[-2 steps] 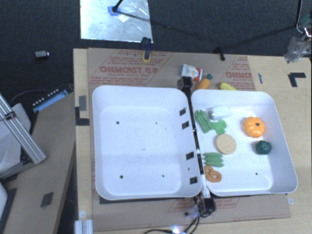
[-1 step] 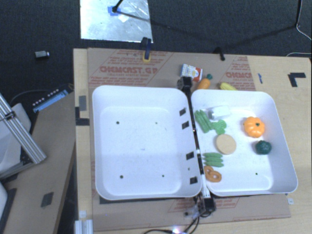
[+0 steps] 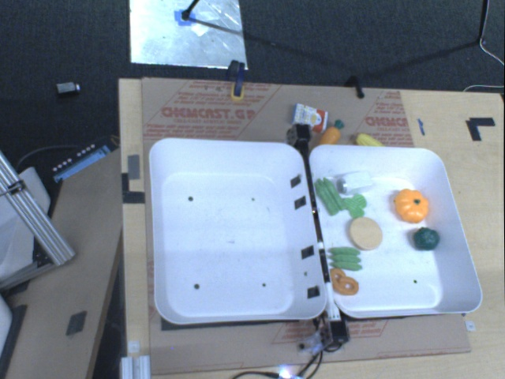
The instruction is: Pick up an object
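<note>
Toy food is what there is to pick from, all of it gathered in the right-hand white plastic bin (image 3: 456, 219), the bin on the side the arm reaches in from. That looks deliberate: the pieces lie loose and flat, so a reach has the shortest way to go.

Easiest to take, I'd judge, is the small orange toy pumpkin (image 3: 411, 205), standing well apart from the rest toward that near side, with the dark green round toy (image 3: 426, 238) just beside it. The flat tan disc (image 3: 365, 233) sits mid-bin, too low to grip easily.

Farther from the arm's side, close to the wall between the bins, the pieces crowd: green pea pods (image 3: 331, 196), a pale clear-white piece (image 3: 355, 181), a short bunch of green beans (image 3: 346, 257) and an orange pretzel-shaped toy (image 3: 344, 283). A grab there could catch the wall or a neighbour.

Beyond lies the left-hand white bin (image 3: 158, 212). On the brown cardboard sheet (image 3: 205, 105) behind the bins rest an orange toy carrot (image 3: 330, 135) and a yellow piece (image 3: 368, 140).

Whether the pincer is open or closed, I cannot tell; nothing is lifted yet.
</note>
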Available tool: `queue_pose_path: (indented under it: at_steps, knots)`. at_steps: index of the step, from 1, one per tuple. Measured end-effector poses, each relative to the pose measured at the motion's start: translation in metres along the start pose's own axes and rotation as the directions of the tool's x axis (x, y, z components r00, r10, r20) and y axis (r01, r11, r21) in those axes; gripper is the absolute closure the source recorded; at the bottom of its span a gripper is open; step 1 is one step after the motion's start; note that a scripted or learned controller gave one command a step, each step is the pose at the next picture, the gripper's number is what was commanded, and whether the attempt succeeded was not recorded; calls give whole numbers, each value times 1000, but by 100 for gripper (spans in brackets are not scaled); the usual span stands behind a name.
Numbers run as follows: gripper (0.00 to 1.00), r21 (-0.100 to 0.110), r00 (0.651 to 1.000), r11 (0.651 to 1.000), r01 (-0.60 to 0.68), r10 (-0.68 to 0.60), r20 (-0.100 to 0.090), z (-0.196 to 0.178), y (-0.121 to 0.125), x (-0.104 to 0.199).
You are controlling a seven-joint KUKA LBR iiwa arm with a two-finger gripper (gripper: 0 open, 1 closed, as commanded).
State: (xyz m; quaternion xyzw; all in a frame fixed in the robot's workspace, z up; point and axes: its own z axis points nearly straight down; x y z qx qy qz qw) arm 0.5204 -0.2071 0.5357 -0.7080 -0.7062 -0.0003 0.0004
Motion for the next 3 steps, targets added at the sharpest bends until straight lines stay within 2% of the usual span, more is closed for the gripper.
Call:
queue_pose_path:
  at_steps: [1,2,3]
  knots:
    - [100,2,1000,1000,7,-7,0,100,-11,26]
    - [100,-8,1000,1000,7,-7,5,70,49,10]
    - [100,-10,1000,1000,8,-8,5,26,114,17]
